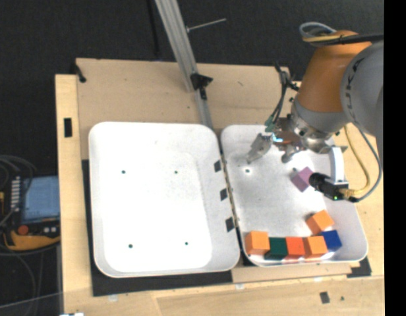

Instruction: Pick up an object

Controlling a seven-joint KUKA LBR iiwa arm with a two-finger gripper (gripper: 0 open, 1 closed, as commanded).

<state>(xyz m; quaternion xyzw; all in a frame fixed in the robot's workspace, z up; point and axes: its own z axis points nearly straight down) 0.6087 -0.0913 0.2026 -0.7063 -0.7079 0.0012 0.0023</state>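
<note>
- Nearest the camera, along the front wall of the right shallow white plastic bin (256,176), a row of small cubes lies side by side: an orange block (258,241), a dark green block (277,247), a red-orange block (295,246), a second orange block (315,245) and a blue block (331,239)
- Just behind the blue one, a tilted orange cube (320,222) leans near the bin's right wall
- Further back in the same bin, a small purple cube (301,178) lies apart from the row, just beside a black part of the arm's fittings
- The left shallow white plastic bin (157,196) sits edge to edge with the right one, showing a few dark dots on its floor
- Both bins rest on the pale wooden table (144,91)
- Beyond the purple cube, the two-finger tool (274,148) hangs over the back part of the right bin, its fingers spread wide with nothing between them
- Behind it rises the grey arm with its orange band (328,71)
- Farthest back, a slanted grey metal rail (180,45) crosses the table's rear edge
</note>
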